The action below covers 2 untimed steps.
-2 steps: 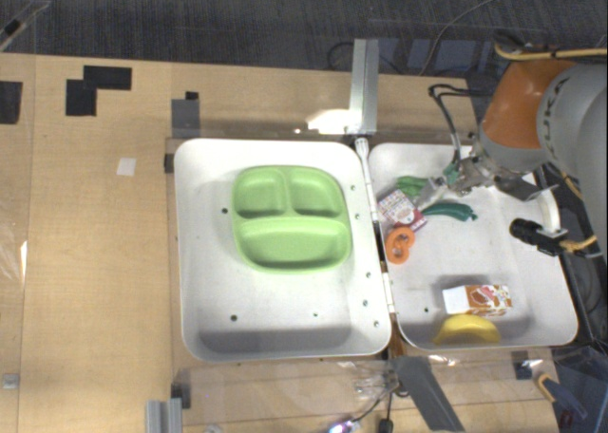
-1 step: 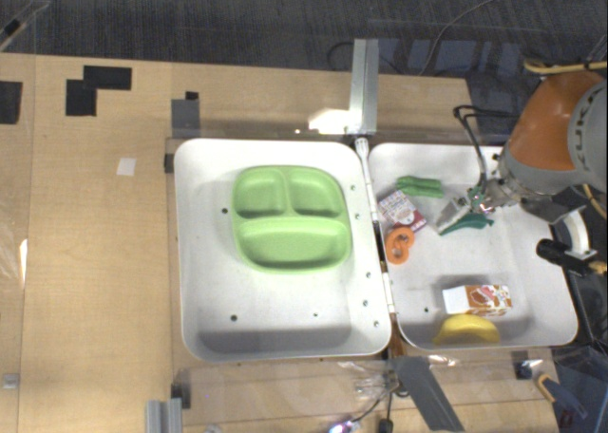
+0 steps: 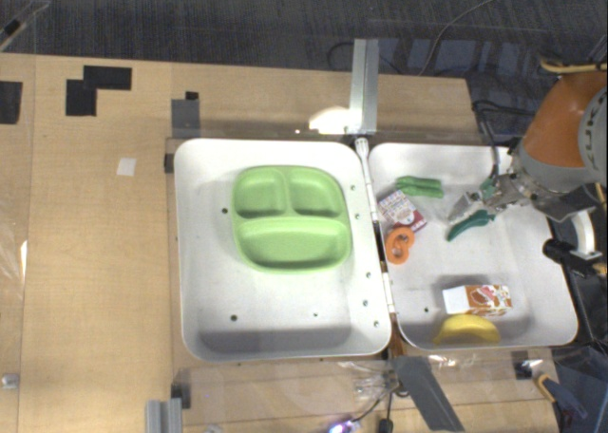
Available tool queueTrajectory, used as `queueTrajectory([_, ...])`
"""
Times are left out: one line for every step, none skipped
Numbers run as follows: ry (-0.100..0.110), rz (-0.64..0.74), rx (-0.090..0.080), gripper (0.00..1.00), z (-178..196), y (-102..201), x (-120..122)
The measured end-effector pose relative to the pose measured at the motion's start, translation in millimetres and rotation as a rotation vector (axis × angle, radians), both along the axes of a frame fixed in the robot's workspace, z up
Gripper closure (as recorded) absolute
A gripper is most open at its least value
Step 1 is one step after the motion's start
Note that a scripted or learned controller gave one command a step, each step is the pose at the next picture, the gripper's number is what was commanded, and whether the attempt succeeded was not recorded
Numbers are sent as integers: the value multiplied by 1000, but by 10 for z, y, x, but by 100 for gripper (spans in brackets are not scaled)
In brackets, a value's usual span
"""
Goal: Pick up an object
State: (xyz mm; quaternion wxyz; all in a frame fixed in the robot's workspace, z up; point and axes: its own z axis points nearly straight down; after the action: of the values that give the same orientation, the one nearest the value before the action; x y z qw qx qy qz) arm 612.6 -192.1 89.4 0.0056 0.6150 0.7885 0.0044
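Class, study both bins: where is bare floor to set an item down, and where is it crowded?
Free: left bin floor around the green divided plate, especially its near strip; right bin middle, between green tool and juice carton. Crowded: the snack packet and orange ring.

Honestly nothing here is readable. The small carton (image 3: 478,299) in the right bin (image 3: 532,260) has red and orange print on its face, but it's too small and blurry to make out any letters or brand. Same deal with the little wrapper (image 3: 399,206) near the divider: there's a dark reddish pattern on white, no legible words. The black patches (image 3: 95,87) on the worktop (image 3: 85,260) are plain shapes, not signs or numbers.
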Motion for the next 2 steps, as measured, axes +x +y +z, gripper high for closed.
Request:
queueTrajectory([2, 143, -4, 0, -12, -128, 373])
queueTrajectory([2, 143, -4, 0, -12, -128, 373])
